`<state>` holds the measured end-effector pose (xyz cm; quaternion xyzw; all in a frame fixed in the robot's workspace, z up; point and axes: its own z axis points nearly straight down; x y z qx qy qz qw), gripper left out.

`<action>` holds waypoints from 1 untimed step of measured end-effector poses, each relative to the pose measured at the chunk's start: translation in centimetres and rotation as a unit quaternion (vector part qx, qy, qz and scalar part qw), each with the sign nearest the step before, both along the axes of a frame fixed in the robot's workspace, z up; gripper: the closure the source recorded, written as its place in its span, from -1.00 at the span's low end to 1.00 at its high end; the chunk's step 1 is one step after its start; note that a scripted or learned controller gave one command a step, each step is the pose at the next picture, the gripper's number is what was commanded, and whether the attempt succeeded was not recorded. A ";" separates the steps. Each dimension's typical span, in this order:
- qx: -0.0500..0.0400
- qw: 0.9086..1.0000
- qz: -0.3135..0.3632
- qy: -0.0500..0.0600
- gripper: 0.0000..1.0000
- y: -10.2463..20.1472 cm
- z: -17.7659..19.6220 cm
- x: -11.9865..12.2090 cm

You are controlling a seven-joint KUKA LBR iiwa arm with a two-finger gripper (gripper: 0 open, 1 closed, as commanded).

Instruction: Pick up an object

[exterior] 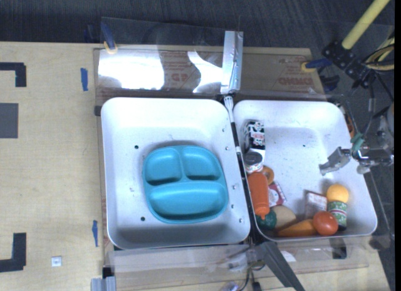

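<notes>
The right bin (294, 117) holds several toy foods along its left and front sides. A black-and-white carton (254, 134) lies by the left wall, with a long orange sausage-like piece (257, 193) below it. At the front lie a beige lump (283, 214), a carrot (297, 228), a red tomato (324, 223), a small bottle with a green label (338, 212) and a yellow ball (338, 193). My gripper (333, 161) comes in from the right edge and hangs over the bin's right part, just above the yellow ball. Nothing shows between its tips.
The left bin (119, 158) holds a blue divided plate (185, 182). A brown packet (314, 201) and a red-and-white packet (276, 193) lie among the foods. Bare white floor shows in the right bin's middle and back. A yellow pole (373, 9) and cables stand at the upper right.
</notes>
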<state>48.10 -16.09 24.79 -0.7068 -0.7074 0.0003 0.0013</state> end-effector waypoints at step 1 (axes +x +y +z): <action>0.000 1.000 0.000 -0.001 1.00 0.0 1.0 0.1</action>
